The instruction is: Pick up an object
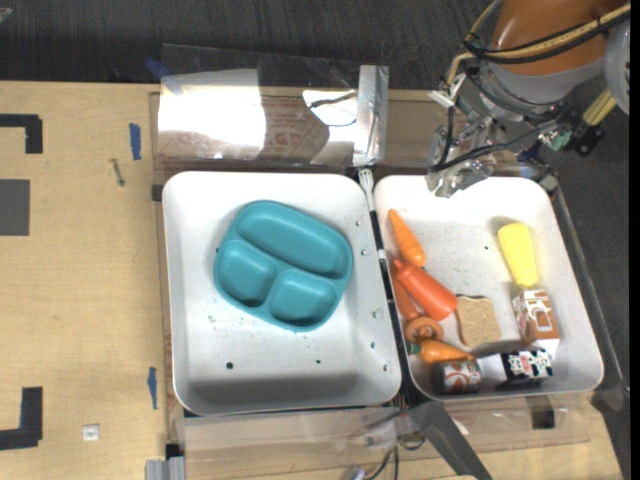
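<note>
Up at the upper right, the metal gripper (458,180) hangs over the right bin's (578,268) far rim; whether it is open I cannot tell. Glossy carrots (420,286), a smooth yellow block (518,252) and rough bread (478,319) lie inside. A teal, three-pocket plastic tray (284,264) sits in the left bin (190,298).

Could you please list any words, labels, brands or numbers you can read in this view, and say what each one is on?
No text can be read for certain.
Orange-and-white carton in the right bin: printed marks, too blurred to read.
Black-and-white carton: patterned print, no legible words.
Red-and-white can: label too small to read.
Clear plastic sheet behind the left bin: faint reddish print, unreadable under glare.
</note>
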Robot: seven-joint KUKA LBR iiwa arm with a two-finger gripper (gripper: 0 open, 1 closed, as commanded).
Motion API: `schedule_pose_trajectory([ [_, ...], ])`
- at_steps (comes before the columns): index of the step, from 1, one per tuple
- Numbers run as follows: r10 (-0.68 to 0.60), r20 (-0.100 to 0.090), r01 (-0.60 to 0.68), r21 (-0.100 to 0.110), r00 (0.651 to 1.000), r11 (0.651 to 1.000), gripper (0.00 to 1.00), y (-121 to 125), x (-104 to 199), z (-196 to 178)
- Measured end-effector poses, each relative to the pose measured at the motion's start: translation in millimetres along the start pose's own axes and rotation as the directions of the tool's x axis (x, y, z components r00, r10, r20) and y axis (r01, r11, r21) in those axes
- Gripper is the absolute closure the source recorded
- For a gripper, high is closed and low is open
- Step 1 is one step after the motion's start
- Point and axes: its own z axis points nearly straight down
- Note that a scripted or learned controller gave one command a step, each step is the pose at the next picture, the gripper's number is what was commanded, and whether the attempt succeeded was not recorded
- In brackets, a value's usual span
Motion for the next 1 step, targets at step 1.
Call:
schedule_pose_trajectory([
  [1,-0.141,0.0,0.141,-0.001,0.99,0.99,1.0,6.7,-2.4,-16.6],
])
